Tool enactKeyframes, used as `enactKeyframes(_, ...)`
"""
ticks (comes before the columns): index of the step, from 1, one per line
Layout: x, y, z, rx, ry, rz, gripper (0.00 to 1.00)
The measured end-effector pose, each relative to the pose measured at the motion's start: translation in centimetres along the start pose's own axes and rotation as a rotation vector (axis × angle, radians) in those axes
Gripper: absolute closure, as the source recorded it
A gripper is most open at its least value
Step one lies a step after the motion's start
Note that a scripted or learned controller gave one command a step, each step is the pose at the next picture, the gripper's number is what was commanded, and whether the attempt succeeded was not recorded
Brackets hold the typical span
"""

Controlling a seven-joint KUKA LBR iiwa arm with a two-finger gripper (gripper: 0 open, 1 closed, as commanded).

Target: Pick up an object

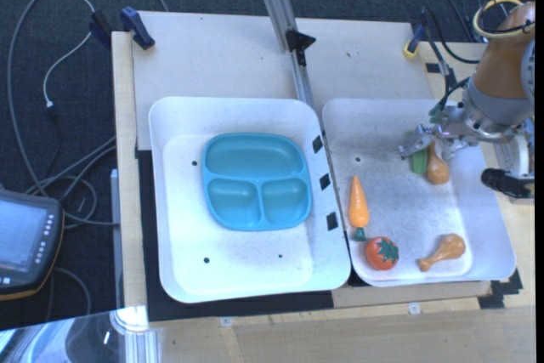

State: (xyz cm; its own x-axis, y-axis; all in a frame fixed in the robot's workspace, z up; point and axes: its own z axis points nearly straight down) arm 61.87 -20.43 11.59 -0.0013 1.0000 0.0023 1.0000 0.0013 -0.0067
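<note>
Table (pixel 221 55): a big pale board that carries two white bins side by side.
Left bin (pixel 178 183): a wide white bin with round corners. A blue plate sits in the middle of it.
Right bin (pixel 484 217): a white bin just beside the left one. It has toy food in it.
Arm (pixel 501 72): grey, with an orange band. It comes in from the right and hangs over the top right part of the right bin.
Blue plate (pixel 255 181): it lies flat and has three parts, one long part at the top and two small parts below.
Tool (pixel 432 147): it sits at the end of the arm, low over the right bin, with its silver parts right by the green and tan toy. I cannot tell how far open it is, or if it has hold of anything.
Green and tan toy (pixel 433 166): a small toy with a green bit and a round tan bit. It is in the upper part of the right bin, touching or just under the tool.
Carrot (pixel 358 200): orange, near the left wall of the right bin, pointing up and down.
Chicken leg (pixel 444 251): tan, near the bottom right of the right bin.
Tomato (pixel 382 252): red with a green top, near the bottom edge, just below the carrot.
</note>
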Motion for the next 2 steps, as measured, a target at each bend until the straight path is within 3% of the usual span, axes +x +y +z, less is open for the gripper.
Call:
enactKeyframes(1,0.1,0.0,2.5,-0.002,-0.001,0.0,0.0)
enactKeyframes(2,0.1,0.1,1.1,-0.007,-0.002,-0.001,1.0)
